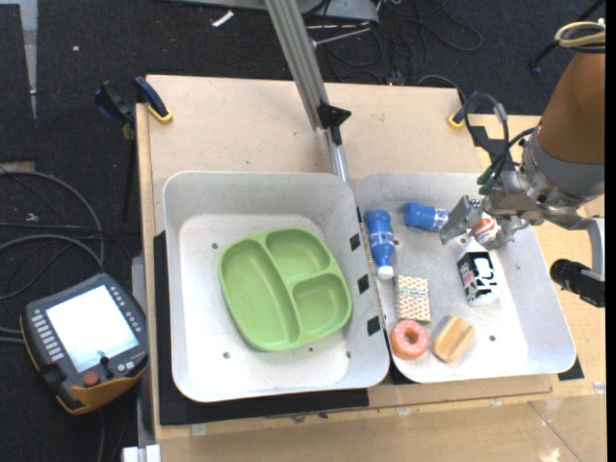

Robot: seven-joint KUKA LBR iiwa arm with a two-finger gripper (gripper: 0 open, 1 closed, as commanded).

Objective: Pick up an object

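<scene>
Apparently no pick is done yet: the gripper (pixel 478 221) hangs low at the right bin's (pixel 539 349) upper right, over a small red-white object (pixel 485 227); I cannot tell its opening. Grasping and lifting remain.

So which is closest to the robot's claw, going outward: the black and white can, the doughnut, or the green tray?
Measured from the gripper in the camera view:
1. Black and white can, just below the gripper in the right bin.
2. Pink-iced doughnut, at that bin's lower left.
3. Green divided tray, across in the left bin.
</scene>
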